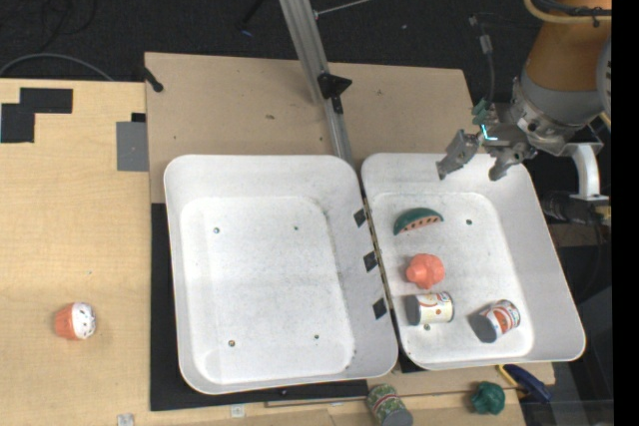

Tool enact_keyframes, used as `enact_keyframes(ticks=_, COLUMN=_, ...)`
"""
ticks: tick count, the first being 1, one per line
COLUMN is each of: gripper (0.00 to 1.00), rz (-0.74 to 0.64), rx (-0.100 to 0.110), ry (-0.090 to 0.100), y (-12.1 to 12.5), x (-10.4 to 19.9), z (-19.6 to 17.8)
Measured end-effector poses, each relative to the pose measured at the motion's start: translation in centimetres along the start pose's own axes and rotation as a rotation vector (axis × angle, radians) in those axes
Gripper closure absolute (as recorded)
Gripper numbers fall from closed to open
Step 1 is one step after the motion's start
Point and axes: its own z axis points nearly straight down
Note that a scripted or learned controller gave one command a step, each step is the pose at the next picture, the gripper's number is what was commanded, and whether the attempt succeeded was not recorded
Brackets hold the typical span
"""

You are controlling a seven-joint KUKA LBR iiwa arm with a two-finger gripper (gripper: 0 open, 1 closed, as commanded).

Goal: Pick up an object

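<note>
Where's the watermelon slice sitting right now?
The watermelon slice lies in the right bin, in its upper left part, just above the red-orange toy and below-left of the end effector.

Both white bins, the left bin [262,274] and the right bin [519,259], look like matt, finely speckled plastic. The desk [60,214] shows pale wood grain; the board [399,105] behind the bins is plain brown fibreboard. A ribbed aluminium rail [300,15] gleams dully. The arm's orange band [574,25] is smooth and glossy.
</note>
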Motion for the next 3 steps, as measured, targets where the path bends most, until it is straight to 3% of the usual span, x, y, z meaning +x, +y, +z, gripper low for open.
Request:
enact_keyframes(ticks=1, gripper=0.00, rz=-0.001, rx=-0.004, ry=-0.001, y=0.1, x=0.0, z=-0.3)
enact_keyframes(ticks=3, gripper=0.00, rz=0.000, rx=0.000, ry=0.000, y=0.2, x=0.4, z=8.5)
